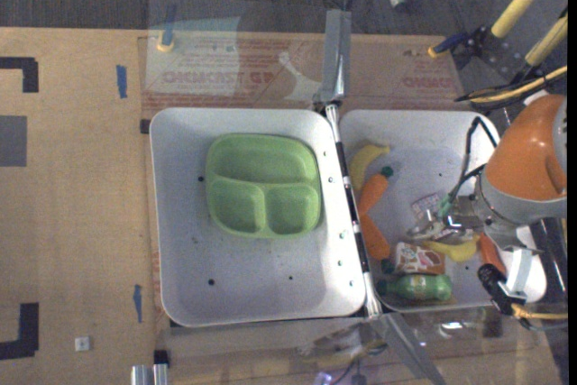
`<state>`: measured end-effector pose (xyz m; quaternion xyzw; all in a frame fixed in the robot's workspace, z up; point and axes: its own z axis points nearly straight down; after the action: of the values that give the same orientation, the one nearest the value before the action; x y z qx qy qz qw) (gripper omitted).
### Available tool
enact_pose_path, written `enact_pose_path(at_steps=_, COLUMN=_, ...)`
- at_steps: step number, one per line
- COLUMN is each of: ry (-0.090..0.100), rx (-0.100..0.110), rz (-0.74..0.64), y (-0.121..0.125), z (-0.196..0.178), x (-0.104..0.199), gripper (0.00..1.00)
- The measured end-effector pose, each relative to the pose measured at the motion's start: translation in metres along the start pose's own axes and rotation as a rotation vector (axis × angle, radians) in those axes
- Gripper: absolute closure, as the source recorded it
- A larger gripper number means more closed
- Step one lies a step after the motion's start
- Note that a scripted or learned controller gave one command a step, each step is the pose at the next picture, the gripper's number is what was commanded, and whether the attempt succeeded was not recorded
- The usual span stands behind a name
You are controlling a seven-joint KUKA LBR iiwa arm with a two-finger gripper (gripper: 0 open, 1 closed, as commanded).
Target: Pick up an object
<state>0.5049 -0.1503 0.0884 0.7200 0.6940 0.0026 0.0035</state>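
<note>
White plastic, shallow and round-cornered, makes up both bins on the cardboard-covered bench. The left bin (180,275) holds a single green tray (263,185), a matte moulded thing with three compartments, lying flat toward the bin's upper half. The right bin (424,144) is the crowded one: a yellow banana (365,160) curves near its upper left corner, an orange carrot (372,194) with a dark green tip lies just below it along the left wall, and a second orange piece (374,239) continues down that side. Along the bottom wall sits a glossy green bottle (420,287) on its side, with a small red-and-white pack (416,258) just above it, touching or nearly so. A crinkled, shiny wrapper (431,210) lies near the middle, beside a yellow scrap (458,248). The grey arm (532,162) with its orange band comes in from the right, and the gripper (455,216) hangs low over that wrapper in the bin's middle right. From here I cannot tell how wide it is spread or whether it has anything.
</note>
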Motion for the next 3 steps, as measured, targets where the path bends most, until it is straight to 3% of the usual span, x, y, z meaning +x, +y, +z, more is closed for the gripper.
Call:
enact_pose_path(at_steps=1, ry=-0.006, rx=-0.005, rz=0.006, y=0.001, z=-0.011, x=-0.004, gripper=1.00)
enact_pose_path(at_steps=2, ry=-0.006, rx=-0.005, rz=0.006, y=0.001, z=-0.011, x=-0.004, gripper=0.00)
enact_pose_path(at_steps=3, ry=0.000, rx=0.008, rz=0.013, y=0.060, z=-0.015, x=0.015, gripper=0.00)
